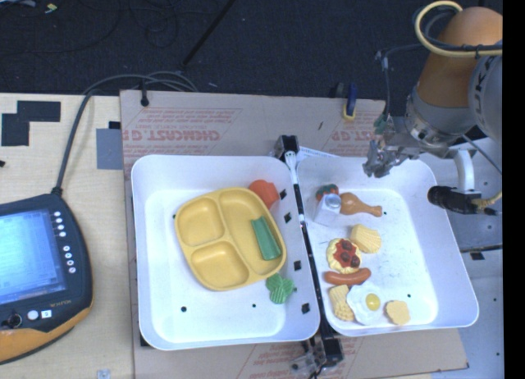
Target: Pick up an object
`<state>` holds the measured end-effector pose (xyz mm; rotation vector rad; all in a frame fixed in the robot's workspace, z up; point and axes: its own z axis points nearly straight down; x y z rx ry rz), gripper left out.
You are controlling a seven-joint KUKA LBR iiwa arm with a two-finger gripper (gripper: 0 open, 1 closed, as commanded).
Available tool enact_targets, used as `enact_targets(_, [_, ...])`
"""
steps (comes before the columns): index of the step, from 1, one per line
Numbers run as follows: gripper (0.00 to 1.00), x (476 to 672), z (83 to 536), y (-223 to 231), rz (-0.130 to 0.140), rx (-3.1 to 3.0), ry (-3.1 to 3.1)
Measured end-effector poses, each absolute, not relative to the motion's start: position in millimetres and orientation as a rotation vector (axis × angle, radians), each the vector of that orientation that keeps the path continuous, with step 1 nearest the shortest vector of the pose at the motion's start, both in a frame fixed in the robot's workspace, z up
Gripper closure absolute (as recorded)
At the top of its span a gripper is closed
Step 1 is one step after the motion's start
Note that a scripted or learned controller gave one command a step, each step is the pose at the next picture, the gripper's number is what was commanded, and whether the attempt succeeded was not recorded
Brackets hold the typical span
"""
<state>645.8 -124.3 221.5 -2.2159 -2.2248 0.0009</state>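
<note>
Hovering over the right bin's (459, 303) far rim, gripper (379, 164) with nothing visibly between its tips, opening impossible to tell; chicken drumstick (359, 203) lying just below-left, apart.

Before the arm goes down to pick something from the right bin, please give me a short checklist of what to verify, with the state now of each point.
1. Claw is above the right bin: ok, it hangs over the far rim.
2. Claw carries nothing yet: ok, no toy is seen under it.
3. Claw opening: cannot tell, it is too small and dark.
4. A target stands apart: ok, the drumstick lies nearest, with white floor on its right.
5. Crowded toys to avoid: not ok, the pizza, sausage and egg touch.
6. Yellow tray is out of the way: ok, it sits in the left bin.
</note>
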Motion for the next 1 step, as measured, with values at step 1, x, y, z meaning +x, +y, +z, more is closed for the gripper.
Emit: enact_targets(1, [1.0, 643.1, 184.0, -60.7, 0.005, -2.211, -2.222])
